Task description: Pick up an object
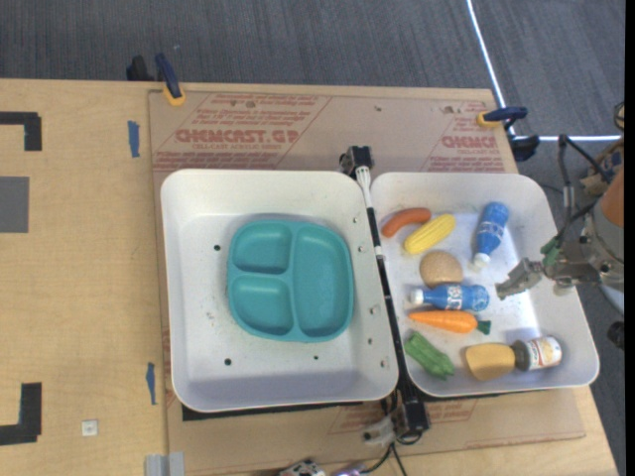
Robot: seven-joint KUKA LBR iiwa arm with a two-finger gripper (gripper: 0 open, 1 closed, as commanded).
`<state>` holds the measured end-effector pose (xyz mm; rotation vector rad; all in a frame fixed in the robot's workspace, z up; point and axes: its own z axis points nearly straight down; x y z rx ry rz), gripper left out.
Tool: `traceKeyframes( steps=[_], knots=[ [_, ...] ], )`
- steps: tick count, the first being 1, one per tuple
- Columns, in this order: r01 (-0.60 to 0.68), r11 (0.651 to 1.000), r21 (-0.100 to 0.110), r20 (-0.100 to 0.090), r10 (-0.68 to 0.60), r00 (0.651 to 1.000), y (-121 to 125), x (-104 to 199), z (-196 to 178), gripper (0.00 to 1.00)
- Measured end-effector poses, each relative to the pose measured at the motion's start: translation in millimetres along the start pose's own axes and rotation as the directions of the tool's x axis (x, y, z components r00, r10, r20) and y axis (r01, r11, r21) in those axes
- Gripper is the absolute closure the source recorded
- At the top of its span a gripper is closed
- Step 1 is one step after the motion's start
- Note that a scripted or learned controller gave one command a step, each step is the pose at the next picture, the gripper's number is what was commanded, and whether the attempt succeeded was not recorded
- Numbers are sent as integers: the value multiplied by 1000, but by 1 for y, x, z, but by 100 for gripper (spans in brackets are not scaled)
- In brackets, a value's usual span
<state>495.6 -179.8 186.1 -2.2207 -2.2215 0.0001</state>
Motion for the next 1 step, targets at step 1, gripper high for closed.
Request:
traceKeyframes(
  steps=[1],
  knots=[
    [-87, 996, 2, -1, 87, 996, 17, 62, 87, 0]
  ],
)
